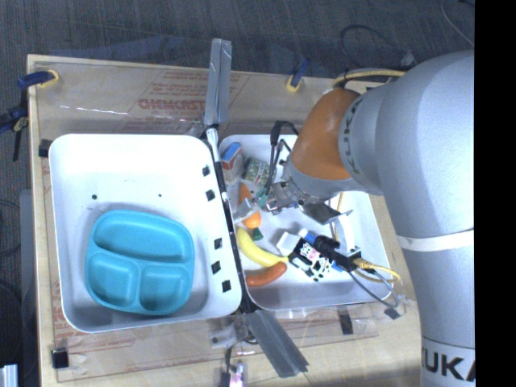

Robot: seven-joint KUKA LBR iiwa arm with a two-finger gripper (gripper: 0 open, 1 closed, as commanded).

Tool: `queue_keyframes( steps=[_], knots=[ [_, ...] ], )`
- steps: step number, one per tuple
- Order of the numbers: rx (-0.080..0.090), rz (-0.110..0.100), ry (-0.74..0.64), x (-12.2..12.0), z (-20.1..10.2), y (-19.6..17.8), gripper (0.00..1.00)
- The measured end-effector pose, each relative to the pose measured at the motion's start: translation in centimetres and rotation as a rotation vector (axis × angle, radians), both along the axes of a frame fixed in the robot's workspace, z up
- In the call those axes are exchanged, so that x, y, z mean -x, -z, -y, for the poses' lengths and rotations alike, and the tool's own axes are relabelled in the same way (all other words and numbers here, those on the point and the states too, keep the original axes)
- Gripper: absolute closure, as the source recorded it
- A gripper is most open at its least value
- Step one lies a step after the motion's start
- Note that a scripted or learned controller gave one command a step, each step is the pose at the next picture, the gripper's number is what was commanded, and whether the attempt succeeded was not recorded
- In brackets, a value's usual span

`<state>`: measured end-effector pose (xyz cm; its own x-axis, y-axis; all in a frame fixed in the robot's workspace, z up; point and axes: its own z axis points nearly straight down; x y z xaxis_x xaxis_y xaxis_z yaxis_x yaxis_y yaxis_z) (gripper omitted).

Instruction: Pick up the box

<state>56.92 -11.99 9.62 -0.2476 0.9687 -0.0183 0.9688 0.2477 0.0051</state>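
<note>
The small blue-and-white carton box stands at the far left corner of the right white bin, crowded by a yellow banana; the tool hovers nearby, its state indiscernible, risking a neighbouring item grabbed instead.

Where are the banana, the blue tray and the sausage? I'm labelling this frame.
banana [256, 250], camera view, middle of its curve
blue tray [142, 260], camera view, centre divider
sausage [265, 275], camera view, its middle
</note>
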Motion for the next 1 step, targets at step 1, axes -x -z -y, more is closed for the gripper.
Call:
queue_keyframes(
  steps=[1],
  knots=[
    [-0.007, -0.009, -0.235, -4.83, 0.72, 0.1, 0.0]
  ],
)
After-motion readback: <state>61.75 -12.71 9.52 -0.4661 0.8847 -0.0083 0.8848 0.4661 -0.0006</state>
